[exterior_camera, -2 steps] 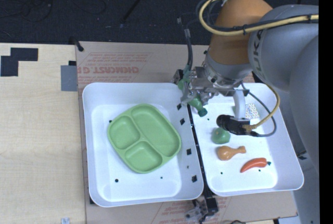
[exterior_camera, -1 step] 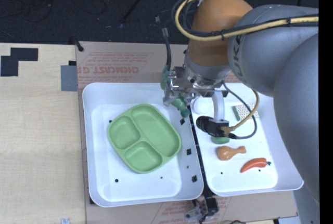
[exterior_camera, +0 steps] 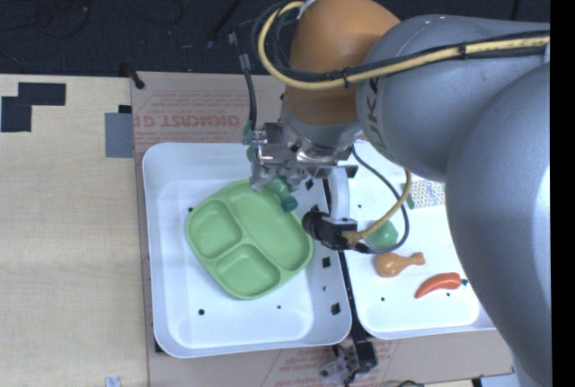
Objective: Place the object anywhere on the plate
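Note:
The green plate (exterior_camera: 247, 241), with three compartments, lies tilted in the left white bin (exterior_camera: 180, 322). My gripper (exterior_camera: 277, 183) hangs over the plate's upper right rim, under the orange band of the arm. A small teal piece (exterior_camera: 287, 201) shows just below the gripper at the rim; whether it is a held object or part of the gripper is unclear. In the right bin (exterior_camera: 449, 318) lie an orange drumstick-shaped toy (exterior_camera: 398, 264), a red-orange chili pepper (exterior_camera: 438, 285) and a green object (exterior_camera: 384, 234), partly hidden by a cable.
The arm's grey body covers the upper right of the view and much of the right bin. A black and yellow cable (exterior_camera: 332, 233) loops over the wall between the bins. Brown cardboard (exterior_camera: 193, 111) lies behind the bins.

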Tool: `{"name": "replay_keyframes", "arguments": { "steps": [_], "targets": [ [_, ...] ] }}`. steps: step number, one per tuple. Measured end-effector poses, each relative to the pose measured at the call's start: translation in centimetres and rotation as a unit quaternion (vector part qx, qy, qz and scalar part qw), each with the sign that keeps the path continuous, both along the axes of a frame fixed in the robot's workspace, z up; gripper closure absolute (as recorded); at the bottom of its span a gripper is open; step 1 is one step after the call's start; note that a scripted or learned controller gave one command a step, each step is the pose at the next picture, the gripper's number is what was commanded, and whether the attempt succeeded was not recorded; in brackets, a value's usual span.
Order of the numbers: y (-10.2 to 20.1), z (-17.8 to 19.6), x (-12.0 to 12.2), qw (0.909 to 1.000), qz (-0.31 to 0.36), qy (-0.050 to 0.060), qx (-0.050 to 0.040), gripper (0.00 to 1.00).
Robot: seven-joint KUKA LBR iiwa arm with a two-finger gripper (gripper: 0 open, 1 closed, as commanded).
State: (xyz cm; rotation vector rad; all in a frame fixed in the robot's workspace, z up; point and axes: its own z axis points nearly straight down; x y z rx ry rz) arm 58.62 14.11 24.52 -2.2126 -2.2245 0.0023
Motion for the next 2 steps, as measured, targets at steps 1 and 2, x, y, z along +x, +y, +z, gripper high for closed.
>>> {"name": "replay_keyframes", "arguments": {
  "steps": [1, 2],
  "targets": [
    [4.42, -0.66, -1.91, 1.0000, 0.000, 0.001, -0.0007, 1.00],
    [4.26, -0.63, -1.85, 1.0000, -0.002, 0.000, -0.0016, 0.00]
  ]
}}
